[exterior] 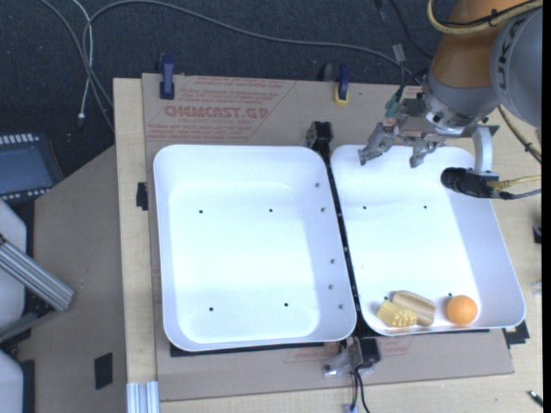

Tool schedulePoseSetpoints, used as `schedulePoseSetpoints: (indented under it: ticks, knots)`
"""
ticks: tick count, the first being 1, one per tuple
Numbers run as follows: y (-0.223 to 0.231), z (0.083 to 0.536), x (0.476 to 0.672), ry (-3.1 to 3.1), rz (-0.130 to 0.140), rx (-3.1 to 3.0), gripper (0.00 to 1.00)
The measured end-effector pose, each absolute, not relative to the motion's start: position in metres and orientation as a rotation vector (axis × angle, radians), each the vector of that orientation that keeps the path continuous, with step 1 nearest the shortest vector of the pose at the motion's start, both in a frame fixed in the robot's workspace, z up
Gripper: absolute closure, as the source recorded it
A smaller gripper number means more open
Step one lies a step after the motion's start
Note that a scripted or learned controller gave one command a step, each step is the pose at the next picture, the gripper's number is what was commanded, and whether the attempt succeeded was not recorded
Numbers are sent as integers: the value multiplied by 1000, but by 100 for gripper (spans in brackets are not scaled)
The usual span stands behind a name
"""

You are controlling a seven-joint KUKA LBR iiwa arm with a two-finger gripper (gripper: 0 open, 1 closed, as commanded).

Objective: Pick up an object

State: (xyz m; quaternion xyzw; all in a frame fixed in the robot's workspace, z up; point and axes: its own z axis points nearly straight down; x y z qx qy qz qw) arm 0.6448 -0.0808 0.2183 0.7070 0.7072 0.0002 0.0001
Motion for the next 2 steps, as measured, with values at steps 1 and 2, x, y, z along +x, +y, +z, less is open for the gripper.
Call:
schedulePoseSetpoints:
  ticks: [1,2]
  knots:
    - [-81,229,645,2221,2,2220,100]
    - [-99,263,516,2216,4,2222,100]
